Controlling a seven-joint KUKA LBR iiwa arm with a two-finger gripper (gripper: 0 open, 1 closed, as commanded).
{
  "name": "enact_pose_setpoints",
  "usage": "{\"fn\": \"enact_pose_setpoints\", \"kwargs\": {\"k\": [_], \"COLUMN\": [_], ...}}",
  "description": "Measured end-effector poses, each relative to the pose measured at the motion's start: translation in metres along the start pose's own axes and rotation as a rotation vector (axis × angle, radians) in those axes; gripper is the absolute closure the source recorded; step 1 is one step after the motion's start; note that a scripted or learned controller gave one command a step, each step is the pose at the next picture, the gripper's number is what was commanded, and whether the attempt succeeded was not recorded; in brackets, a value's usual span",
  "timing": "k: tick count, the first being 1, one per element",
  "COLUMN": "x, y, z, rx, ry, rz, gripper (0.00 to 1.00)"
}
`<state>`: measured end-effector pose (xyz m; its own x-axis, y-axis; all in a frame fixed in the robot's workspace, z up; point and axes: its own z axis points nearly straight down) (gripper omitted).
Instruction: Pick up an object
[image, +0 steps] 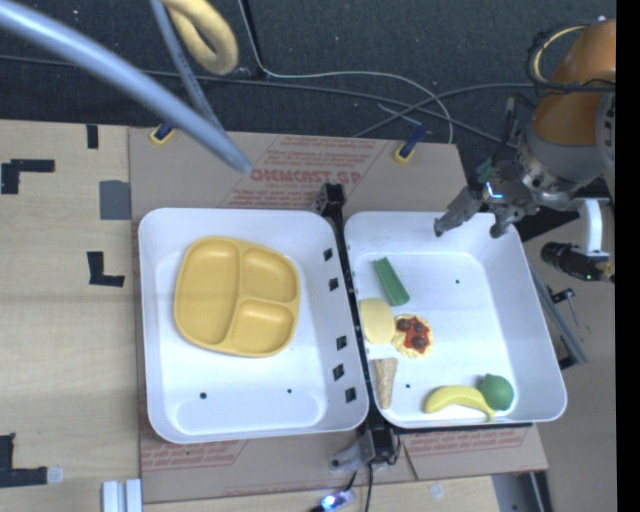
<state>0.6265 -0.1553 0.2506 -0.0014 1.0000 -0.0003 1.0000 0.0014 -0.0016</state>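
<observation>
Objects for picking, as I log them from the overhead camera: all lie in the right bin (530, 300), lower right of centre in the frame.

- Green stick-shaped piece (391, 281): upper left part of that bin, lying at a slant.
- Pale yellow rounded piece (375, 321): just below the green stick, against the bin's left wall.
- Small flat piece with red and dark topping (412, 335): touching the pale yellow piece on its right.
- Tan cone-shaped piece (384, 380): below those two, near the bin's lower left corner.
- Banana (457, 401): along the bin's lower edge, lying flat.
- Green round item (496, 391): touching the banana's right end, in the lower right corner.

Left bin (160, 330), left of centre: I see a yellow divided plate (237, 296) with three compartments, sitting in the upper half.

Hand (468, 216): upper right of the frame, above the right bin's top rim. I see its two dark fingers spread apart, with nothing between them. It is well apart from every item listed. The arm (570, 110) rises behind it toward the frame's upper right corner.

Worktop (60, 300): brown cardboard sheet (300, 170) under both bins; dark cables (400, 95) run across the top of the frame.
</observation>
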Motion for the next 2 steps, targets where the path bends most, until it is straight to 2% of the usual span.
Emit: {"fn": "enact_pose_setpoints", "kwargs": {"k": [2], "x": [-0.003], "y": [0.0], "z": [0.127], "rx": [0.006], "ry": [0.0], "rz": [0.0], "gripper": [0.0]}}
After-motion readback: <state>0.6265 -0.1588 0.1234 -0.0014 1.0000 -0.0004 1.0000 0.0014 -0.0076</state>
